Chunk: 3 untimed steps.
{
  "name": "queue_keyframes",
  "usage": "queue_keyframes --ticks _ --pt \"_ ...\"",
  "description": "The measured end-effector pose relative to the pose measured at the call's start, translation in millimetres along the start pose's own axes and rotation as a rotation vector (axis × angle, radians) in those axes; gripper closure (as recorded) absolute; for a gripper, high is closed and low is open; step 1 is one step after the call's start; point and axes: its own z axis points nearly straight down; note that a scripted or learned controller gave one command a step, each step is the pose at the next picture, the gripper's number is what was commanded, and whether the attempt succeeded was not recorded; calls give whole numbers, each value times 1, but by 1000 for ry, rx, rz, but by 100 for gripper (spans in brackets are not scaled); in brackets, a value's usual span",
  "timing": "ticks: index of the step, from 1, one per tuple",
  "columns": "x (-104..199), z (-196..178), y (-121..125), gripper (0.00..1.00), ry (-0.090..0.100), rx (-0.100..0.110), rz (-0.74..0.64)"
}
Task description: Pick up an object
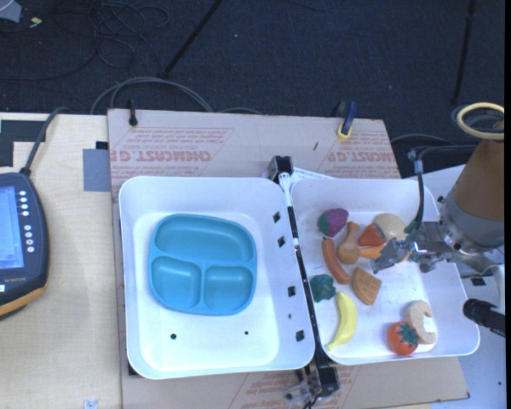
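Note:
The right bin [443, 348] holds several toy foods: a purple piece [332, 221], an orange sausage [335, 261], a tan pear-shaped piece [350, 244], a red-orange piece [370, 237], a beige round piece [390, 225], a waffle wedge [366, 285], a green broccoli [322, 287], a banana [345, 318], a tomato [402, 337] and a white mushroom [422, 318]. My gripper [396, 252] hangs low over this bin, just right of the red-orange piece and below the beige one. Nothing is visibly held in it.
The left bin [145, 339] contains a blue divided plate [204, 262]. A black clip strip [294, 262] runs between the bins. A teach pendant [8, 228] lies on the bench at far left. A blue clamp [347, 119] sits at the cardboard's back edge.

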Motion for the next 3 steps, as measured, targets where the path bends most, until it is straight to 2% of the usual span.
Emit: queue_keyframes --ticks 1,2,3 --pt "12 115 -37 0 1 1 0" --pt "54 112 20 0 3 -2 -5" --pt "67 112 86 0 0 -4 -3"
